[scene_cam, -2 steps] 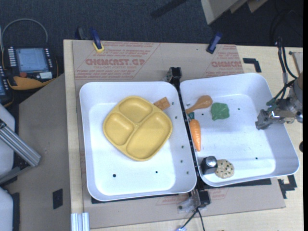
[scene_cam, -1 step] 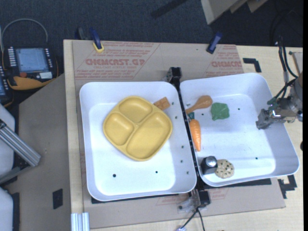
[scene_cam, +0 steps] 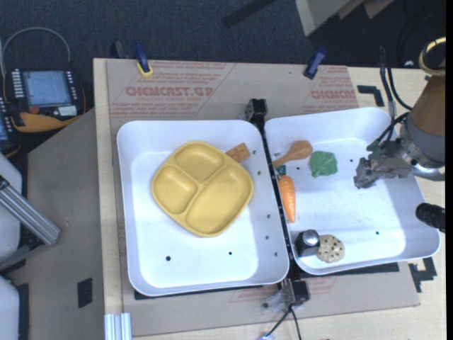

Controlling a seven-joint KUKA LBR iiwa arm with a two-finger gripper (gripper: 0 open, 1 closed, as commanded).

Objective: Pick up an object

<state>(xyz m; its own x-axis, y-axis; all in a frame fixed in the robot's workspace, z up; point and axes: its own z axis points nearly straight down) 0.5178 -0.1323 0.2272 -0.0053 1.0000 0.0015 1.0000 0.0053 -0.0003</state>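
A green leafy toy (scene_cam: 323, 163), the object lying nearest the gripper (scene_cam: 365, 174), rests on the floor of the right bin (scene_cam: 368, 250), in its upper middle. It is apart from the arm's tool, which hangs just to the leaf's right above bare white plastic. Nothing sits between the fingers; from this slanted overhead view they seem to be parted only narrowly, though the dark metal blurs together and the gap is hard to read.

Left of the leaf, a toy drumstick (scene_cam: 294, 151) lies close by along the inner wall, and a toy carrot (scene_cam: 287, 197) points down the same wall below it. At the bin's near edge a cookie (scene_cam: 330, 248) touches a small black-and-silver object (scene_cam: 307, 241).

The left bin (scene_cam: 141, 261) holds a yellow divided plate (scene_cam: 204, 188), with a small tan block (scene_cam: 238, 152) at its upper right rim. Both bins stand on a cardboard sheet (scene_cam: 177, 87) clamped to the bench.

The pick appears to be at the approach stage: the gripper is low in the right bin but has closed on nothing. The next move would call for shifting left over the leaf, or another chosen piece, opening the fingers enough to straddle it, descending to the floor and closing. The leaf looks flat and thin, so a shallow descent could well close on air.
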